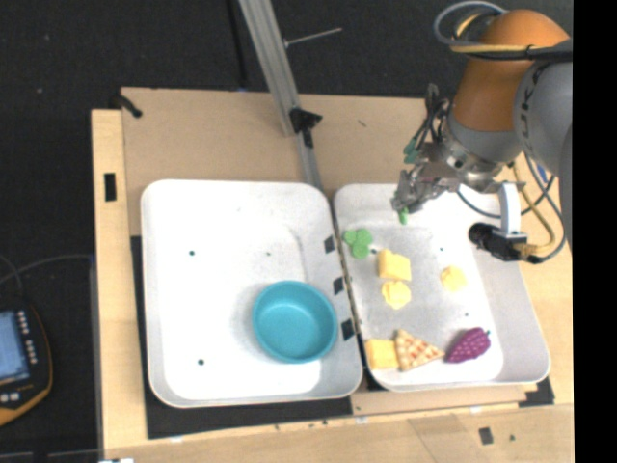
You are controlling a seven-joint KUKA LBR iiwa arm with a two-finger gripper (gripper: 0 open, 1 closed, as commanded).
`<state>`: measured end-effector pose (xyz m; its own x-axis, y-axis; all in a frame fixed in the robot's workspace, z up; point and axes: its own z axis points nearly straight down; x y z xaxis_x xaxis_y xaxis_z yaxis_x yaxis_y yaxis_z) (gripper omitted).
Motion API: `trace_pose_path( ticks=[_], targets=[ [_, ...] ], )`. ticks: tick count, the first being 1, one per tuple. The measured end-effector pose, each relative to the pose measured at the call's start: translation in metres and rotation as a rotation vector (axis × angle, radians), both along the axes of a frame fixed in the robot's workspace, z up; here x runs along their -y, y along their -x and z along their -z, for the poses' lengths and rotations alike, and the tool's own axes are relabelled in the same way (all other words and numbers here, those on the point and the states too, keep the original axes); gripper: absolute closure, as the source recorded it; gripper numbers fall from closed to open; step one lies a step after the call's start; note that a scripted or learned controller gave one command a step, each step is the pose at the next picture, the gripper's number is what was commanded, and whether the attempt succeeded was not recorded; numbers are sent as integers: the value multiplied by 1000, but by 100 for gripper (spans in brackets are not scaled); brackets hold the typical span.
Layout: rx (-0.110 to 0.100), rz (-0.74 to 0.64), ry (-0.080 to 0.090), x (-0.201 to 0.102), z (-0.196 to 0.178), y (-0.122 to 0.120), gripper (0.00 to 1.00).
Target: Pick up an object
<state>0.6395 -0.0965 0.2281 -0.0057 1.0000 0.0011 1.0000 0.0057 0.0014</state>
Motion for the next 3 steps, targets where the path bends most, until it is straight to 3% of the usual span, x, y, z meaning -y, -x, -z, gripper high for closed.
trace_pose_path(
  ticks=[1, 3],
  targets=[
    [0, 0, 0, -47, -2, 32, 100],
    [0, -3, -2, -149, -25, 73, 100]
  ],
)
